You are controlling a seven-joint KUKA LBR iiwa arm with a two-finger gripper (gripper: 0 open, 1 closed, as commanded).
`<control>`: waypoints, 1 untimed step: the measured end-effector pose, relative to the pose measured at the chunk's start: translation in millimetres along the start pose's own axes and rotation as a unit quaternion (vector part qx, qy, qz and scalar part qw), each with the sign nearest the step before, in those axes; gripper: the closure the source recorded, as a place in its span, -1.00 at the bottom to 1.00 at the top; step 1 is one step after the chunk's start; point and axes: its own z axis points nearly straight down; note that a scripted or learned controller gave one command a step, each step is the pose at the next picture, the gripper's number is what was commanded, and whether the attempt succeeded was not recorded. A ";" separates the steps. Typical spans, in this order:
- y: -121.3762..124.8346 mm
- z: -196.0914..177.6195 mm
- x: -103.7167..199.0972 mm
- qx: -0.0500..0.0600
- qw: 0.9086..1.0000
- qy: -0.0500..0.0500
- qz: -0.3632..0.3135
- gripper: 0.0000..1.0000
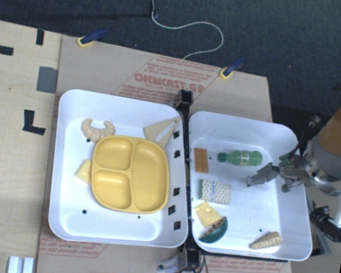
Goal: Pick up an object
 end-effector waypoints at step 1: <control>8.5 51.6 -3.1 0.000 1.000 0.000 0.000 -1.00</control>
